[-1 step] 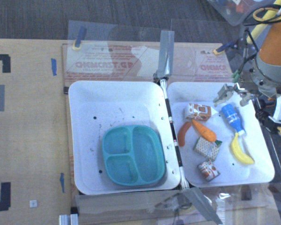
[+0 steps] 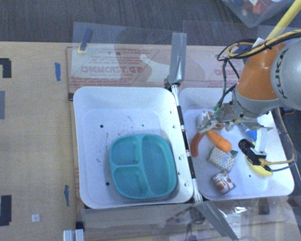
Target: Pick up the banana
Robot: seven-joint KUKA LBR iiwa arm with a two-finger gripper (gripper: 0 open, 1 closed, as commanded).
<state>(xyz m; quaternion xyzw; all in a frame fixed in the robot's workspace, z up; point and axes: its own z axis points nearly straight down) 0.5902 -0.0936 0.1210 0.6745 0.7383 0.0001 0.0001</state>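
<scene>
The banana [image 2: 259, 165] is yellow with a dark end and lies near the right wall of the right bin [image 2: 286, 185]. My gripper [image 2: 209, 121] hangs low over the upper left part of that bin, under the orange wrist band [image 2: 258, 79]. It is well to the left of the banana and up the view from it, just above an orange carrot [image 2: 219, 141]. Nothing shows held in it.
The right bin also holds a curved red-orange piece [image 2: 194, 142], a patterned small box [image 2: 220, 158], a small can [image 2: 223, 183] and a blue-and-white item [image 2: 251, 133]. A teal divided plate [image 2: 141, 166] lies in the left bin [image 2: 90, 104]. A yellow cable [image 2: 281, 162] runs by the banana.
</scene>
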